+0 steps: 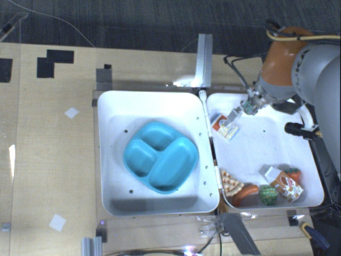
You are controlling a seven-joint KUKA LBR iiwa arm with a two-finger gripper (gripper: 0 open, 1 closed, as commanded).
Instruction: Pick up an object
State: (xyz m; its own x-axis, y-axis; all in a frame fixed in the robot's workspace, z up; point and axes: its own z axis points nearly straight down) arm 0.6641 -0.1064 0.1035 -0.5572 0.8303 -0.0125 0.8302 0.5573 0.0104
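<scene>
My gripper point(238, 114) reaches from the upper right into the right bin point(298, 159), near its back left corner. It is shut on the top edge of a small red and white packet point(225, 127), which hangs tilted just under the fingertips, close to the wall between the bins. Along the right bin's front edge lie a waffle-patterned piece point(229, 182), a red sausage-like item point(246, 191), a green ball point(268, 195), an orange and white carton point(287, 187) and a small white block point(270, 172).
The left bin point(112, 116) holds a blue three-compartment plate point(161, 156). A metal post point(204, 60) stands behind the divider between the bins. Black cables point(301, 128) run along the right bin's far right side.
</scene>
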